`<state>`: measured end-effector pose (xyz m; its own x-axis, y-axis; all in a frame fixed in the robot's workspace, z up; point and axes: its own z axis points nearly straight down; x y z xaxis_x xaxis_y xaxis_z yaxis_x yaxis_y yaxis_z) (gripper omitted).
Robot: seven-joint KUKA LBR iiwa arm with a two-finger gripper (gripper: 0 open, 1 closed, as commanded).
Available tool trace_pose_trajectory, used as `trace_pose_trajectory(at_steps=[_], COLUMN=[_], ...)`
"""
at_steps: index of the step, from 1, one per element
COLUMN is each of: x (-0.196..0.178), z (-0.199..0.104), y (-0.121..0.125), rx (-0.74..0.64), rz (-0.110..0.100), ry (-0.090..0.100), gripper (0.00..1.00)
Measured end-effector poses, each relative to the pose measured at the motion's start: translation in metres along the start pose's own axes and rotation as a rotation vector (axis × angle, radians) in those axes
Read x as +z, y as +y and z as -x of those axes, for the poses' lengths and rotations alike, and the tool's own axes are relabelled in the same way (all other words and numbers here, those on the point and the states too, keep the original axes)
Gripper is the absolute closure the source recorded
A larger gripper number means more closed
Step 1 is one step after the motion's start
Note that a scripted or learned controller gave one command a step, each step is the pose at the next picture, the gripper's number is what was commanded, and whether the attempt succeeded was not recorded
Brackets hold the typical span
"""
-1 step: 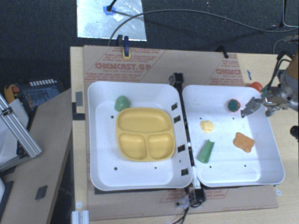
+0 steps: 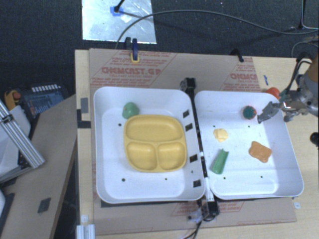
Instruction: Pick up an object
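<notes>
Two shallow white bins sit side by side on the desk (image 2: 82,63). The left bin (image 2: 107,183) holds two things: one yellow divided tray (image 2: 153,142) near its middle and one green rounded lump (image 2: 130,109) touching the tray's upper left corner. The right bin (image 2: 284,183) holds four things, each apart from the others: one teal ball (image 2: 249,112) near the upper right, one pale yellow lump (image 2: 221,134) toward the middle, one orange piece (image 2: 260,151) lower right, and one green wedge (image 2: 219,161) lying tilted near the left wall. The arm reaches in from the right, its pincer (image 2: 266,111) low over the right bin's upper right edge, just beside the teal ball; whether its tips are apart or together I cannot tell.
</notes>
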<state>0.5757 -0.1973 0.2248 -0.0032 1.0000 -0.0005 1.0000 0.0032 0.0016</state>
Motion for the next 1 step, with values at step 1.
trace_pose_trajectory(at_steps=[1], x=[0.0441], z=[0.0077], y=[-0.0017], rx=[0.002], rz=[-0.001], ry=[0.0], gripper=[0.0])
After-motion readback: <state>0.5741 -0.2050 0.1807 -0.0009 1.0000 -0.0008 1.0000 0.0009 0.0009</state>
